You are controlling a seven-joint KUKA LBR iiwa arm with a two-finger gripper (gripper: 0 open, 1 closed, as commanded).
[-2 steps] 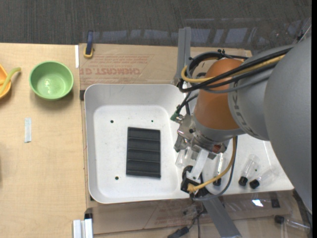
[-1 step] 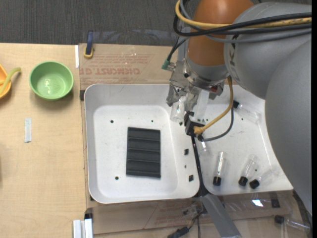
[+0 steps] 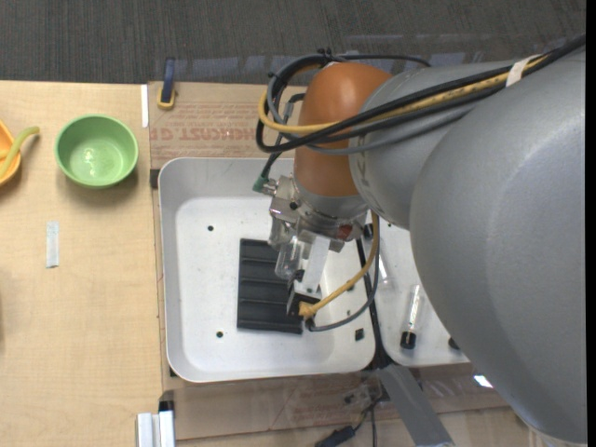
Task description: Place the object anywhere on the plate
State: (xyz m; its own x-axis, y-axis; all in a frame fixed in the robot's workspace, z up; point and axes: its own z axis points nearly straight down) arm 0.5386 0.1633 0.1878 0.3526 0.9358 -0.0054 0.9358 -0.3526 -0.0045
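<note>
Fingers [image 3: 296,270] over black ridged block [image 3: 264,287] in white bin [image 3: 186,277], grip unclear; green bowl [image 3: 97,151] well apart.

The arm [image 3: 484,203] covers most of the right bin [image 3: 396,343], whose far and right edges are hidden. The hand [image 3: 296,264] overlaps the right edge of the black ribbed object [image 3: 261,287], and its fingers cannot be made out. At the table's left edge an orange thing [image 3: 7,152] is cut off.

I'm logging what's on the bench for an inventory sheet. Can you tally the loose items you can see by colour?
Green: 1, the bowl
Black: 1, the ridged block in the left bin
Orange: 1, an item cut off at the left edge
Pale grey: 1, the small strip on the wood
White: 1, a marker-like tube
Total: 5
</note>
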